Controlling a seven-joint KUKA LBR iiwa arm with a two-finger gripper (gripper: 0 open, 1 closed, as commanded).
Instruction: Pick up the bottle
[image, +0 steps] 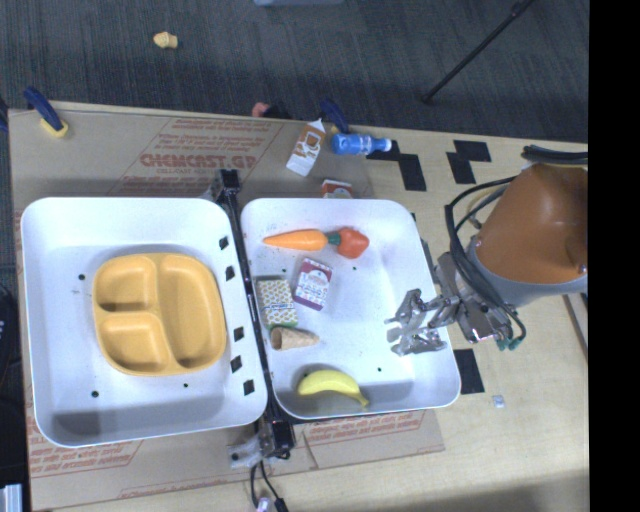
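hovering: gripper (415, 325) over the right bin's (425, 375) 3 o'clock side, fingers spread, nothing between them. banana (332, 387) at 6 o'clock, carrot (310, 240) at 12. bottle (355, 145) lies outside, beyond the far rim, on the bench (500, 440). advice: lift clear of the rim, then cross toward 12 o'clock; open bench surrounds the bottle for descent

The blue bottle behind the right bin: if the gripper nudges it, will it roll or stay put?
The blue bottle lies on its side on the bench, so its rounded body would probably roll if pushed sideways. It looks small, likely plastic and light, so a glancing touch could send it skidding. The gripper is over the right bin, well away from it.
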